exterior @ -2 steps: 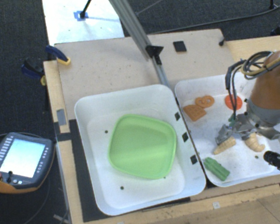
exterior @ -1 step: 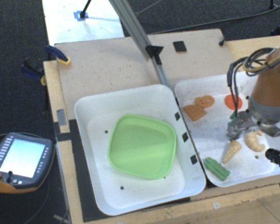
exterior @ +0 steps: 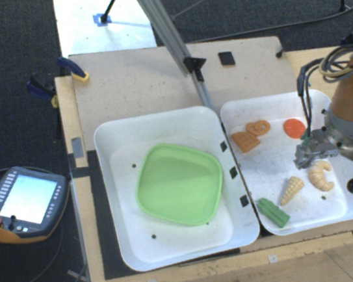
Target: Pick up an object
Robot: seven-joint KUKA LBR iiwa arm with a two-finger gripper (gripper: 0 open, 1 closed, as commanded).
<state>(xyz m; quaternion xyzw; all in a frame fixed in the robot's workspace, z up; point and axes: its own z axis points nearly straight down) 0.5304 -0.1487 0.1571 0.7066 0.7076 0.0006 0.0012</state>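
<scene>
The gripper (exterior: 305,158), whose grip I cannot tell, hovers just beside the croissant (exterior: 322,176): light, stiff, best pinched mid-curve.

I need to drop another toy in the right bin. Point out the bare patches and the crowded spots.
Right bin: bare floor in the middle, between the waffle, cone and green block. Crowded along the right, where the gripper hangs between the red disc and croissant. Left bin: the green plate takes the centre; bare margins surround it.
</scene>
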